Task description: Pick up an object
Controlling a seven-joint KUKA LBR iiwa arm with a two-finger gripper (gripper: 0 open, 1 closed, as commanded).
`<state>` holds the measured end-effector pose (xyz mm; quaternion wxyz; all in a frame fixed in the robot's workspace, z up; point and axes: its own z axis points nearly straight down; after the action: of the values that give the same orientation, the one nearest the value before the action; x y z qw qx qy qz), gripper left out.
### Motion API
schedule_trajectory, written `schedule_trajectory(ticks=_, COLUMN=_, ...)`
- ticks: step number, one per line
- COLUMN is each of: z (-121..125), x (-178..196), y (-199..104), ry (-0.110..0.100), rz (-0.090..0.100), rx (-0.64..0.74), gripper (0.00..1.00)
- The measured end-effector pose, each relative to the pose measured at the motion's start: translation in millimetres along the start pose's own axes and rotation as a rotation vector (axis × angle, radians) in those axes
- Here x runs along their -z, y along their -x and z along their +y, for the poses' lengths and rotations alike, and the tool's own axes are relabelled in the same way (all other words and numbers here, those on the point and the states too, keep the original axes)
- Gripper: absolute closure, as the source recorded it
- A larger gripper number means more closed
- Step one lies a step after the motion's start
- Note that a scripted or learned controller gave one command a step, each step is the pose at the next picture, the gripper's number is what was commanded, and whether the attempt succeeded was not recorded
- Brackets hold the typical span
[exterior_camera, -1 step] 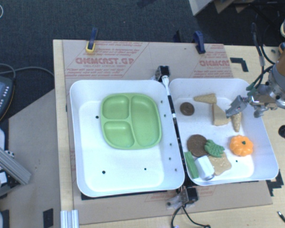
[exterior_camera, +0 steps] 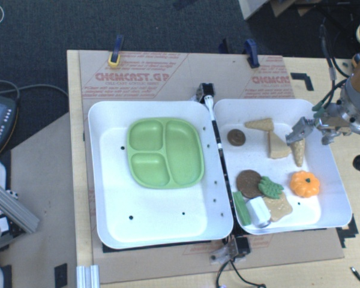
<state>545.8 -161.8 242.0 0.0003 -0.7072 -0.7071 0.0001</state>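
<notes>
The right bin holds the loose objects. Tan wedge pieces lie at the back, in the middle and beside it. A small brown disc sits near the bin's left wall. An orange pumpkin rests toward the front right. My gripper hangs over the bin's right rear, just above and right of the tan wedges. Its two grey fingers stand apart, open, with nothing between them.
At the front of the right bin lie a dark brown disc, a green leafy piece, a green stick, a white cylinder and a tan cracker. The left bin holds a green divided plate.
</notes>
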Motion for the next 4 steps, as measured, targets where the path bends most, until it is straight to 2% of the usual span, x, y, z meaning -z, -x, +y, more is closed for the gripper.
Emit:
schedule_trajectory(ticks=1, z=2.0, x=-62.6, y=3.3, ry=-0.008, rz=0.002, rx=0.000, gripper=0.00)
schedule_trajectory(ticks=3, z=0.3, x=-160.2, y=-8.5, ry=-0.006, rz=0.002, rx=0.000, gripper=0.00)
schedule_trajectory(ticks=4, z=1.4, x=-146.8, y=-7.4, ry=0.000, rz=-0.001, rx=-0.002, gripper=1.00)
